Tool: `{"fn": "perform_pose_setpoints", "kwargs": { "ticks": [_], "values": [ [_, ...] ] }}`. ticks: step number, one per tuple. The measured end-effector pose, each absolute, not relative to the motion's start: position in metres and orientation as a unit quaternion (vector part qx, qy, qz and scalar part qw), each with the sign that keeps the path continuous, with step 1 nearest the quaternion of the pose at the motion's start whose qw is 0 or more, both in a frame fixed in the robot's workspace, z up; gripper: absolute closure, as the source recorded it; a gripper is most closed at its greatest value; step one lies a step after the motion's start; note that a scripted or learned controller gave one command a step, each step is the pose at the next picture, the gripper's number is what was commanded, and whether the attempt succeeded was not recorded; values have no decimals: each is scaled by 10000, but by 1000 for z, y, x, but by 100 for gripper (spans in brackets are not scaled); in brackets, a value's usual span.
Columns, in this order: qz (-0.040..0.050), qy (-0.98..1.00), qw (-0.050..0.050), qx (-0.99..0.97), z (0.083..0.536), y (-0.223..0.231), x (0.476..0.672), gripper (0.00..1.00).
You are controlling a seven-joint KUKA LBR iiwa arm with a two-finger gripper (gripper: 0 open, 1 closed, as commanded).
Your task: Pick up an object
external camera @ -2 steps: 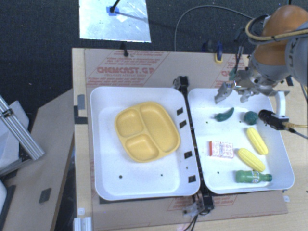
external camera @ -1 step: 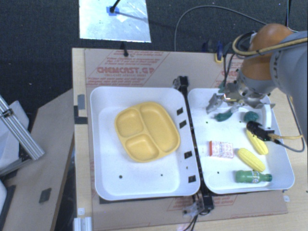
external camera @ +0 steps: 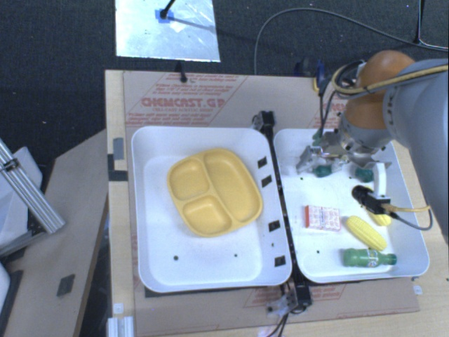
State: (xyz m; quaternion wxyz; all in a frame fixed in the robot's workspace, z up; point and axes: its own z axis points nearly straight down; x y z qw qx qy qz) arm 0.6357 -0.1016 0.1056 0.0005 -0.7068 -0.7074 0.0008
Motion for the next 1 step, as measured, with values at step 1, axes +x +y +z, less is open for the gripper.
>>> {"fn": "perform_pose_setpoints", "kwargs": {
  "ticks": [1],
  "values": [
    [-25,-7071,-97,-7070,93,-106,641,0]
  ]
}}
